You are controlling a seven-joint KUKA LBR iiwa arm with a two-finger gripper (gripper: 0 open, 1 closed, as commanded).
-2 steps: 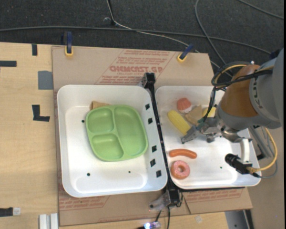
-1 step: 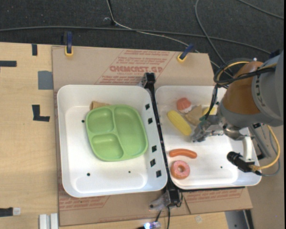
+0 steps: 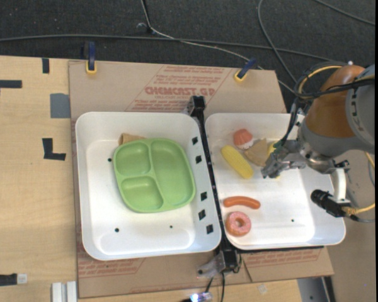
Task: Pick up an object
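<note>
Cardboard [image 3: 176, 87] lines the bench under two white bins set side by side. Left bin [image 3: 91, 168] carries a green divided plate [image 3: 154, 173] lying flat across its middle, with a tan scrap [image 3: 131, 138] poking out from under the plate's far edge.

Right bin [image 3: 302, 222] carries the loose pieces. Near its front left corner sits a pink ring doughnut [image 3: 239, 223], and just behind it lies an orange sausage [image 3: 241, 202]. Toward the far left part of that bin lies a yellow corn cob [image 3: 237, 161]; beside it, toward the back, sit a small red-and-white piece [image 3: 242, 137] and a tan wedge [image 3: 259, 151].

Gripper [image 3: 272, 168] hangs low just right of the tan wedge, near the middle of the right bin, at the end of the grey arm [image 3: 340, 124] with its orange band. Whether the jaws are spread or closed cannot be told from this angle, and nothing is seen between them.

By my judgement the pick is not yet made: every item rests on the bin floor. What is left is to close on a piece, likely the wedge or the cob, and lift it.
</note>
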